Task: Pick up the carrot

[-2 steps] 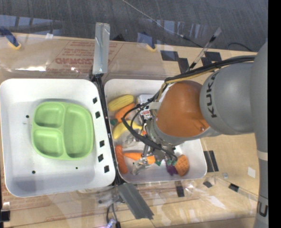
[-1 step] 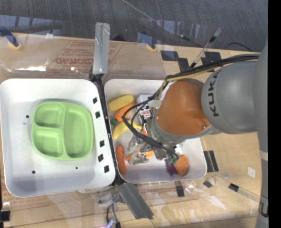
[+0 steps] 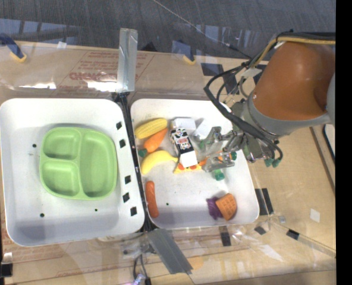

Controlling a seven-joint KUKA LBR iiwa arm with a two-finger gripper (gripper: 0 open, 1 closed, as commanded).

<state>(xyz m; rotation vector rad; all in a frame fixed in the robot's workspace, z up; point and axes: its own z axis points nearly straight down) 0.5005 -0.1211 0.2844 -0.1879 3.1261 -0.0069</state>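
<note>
Arm (image 3: 295, 82) reaching from right, gripper (image 3: 210, 153) lowered.

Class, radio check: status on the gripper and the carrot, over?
Gripper low in right bin, grip unclear. Carrot free by left wall, between corn and banana.

Play food in the right bin, a plate in the left

A green divided plate (image 3: 79, 162) lies mid-floor in the left bin (image 3: 15, 117). In the right bin (image 3: 235, 215), a corn cob (image 3: 150, 126) sits by the far-left corner, a banana (image 3: 156, 160) beside the left wall, a sausage (image 3: 151, 198) towards the near-left corner, and an orange waffle cone (image 3: 226, 205) near the near-right corner.
</note>
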